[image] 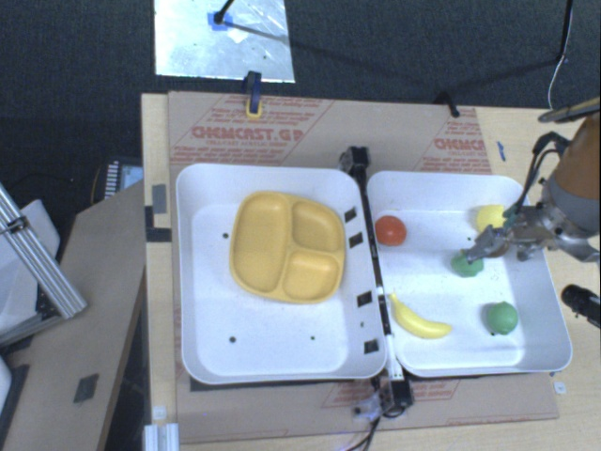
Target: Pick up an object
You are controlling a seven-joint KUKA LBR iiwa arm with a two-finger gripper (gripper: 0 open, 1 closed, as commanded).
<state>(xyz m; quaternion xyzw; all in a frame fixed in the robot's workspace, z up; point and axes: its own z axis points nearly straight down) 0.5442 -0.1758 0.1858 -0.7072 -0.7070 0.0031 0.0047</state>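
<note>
Hand hovered over small green item in right bin, grip state unclear. Lemon just beside. Rec: descend straight, center on item, avoid lemon.

Small green object in the right bin, beside a yellow lemon.

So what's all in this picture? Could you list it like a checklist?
Surface: cardboard-covered bench with left bin and right bin.
Job's things: right bin holds tomato, banana, lemon, lime, small green item.
Clutter: yellow divided plate in left bin.
Grippers: gripper low over the small green item; grip unclear.
Cables: wires at the front edge.
Surroundings: dark floor, foil sheet.
</note>
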